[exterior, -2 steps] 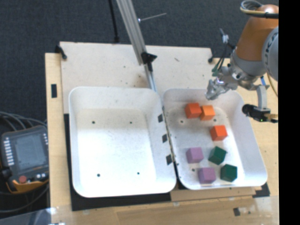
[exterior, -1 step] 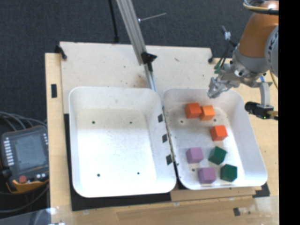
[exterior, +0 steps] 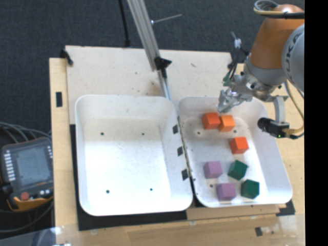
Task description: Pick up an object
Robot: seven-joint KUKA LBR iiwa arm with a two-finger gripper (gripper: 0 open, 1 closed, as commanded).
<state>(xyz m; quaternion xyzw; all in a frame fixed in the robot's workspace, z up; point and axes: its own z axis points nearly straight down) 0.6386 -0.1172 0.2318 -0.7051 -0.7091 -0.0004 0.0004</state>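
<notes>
Matt blocks (exterior: 211, 121) in speckled white plastic bin (exterior: 271, 152)

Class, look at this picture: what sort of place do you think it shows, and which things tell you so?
Probably a robotics lab or test bench. A robot arm reaches over two white bins, one holding coloured blocks, and a handheld control pad sits beside the bench.

1. Three orange cubes are seen in the right bin (exterior: 266, 137): two touching (exterior: 210, 121) (exterior: 227, 122), one (exterior: 239, 145) apart.
2. Two purple cubes (exterior: 212, 169) (exterior: 225, 191) are placed lower.
3. Two green cubes (exterior: 238, 169) (exterior: 250, 188) lie beside them.
</notes>
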